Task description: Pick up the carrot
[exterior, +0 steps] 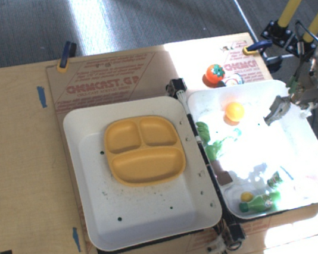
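Looking down from the camera view, we see the grey 2-finger hand (274, 113) spread open and empty over the right white bin (317, 154), poised near the small orange carrot (233, 112) lying by its far wall.

hard sunlight washes out the right bin (307, 147) — glare hides its floor; the left bin (90, 183) stays evenly lit, slightly soft.

Camera position: fixed above the bench (22, 176), single view.
Facing: downward at a slant onto both white bins.
Range: moderate; left bin (90, 183) seen whole, centre frame.
Right of left bin: right bin (307, 147).
Beyond left bin: grey floor (127, 8).
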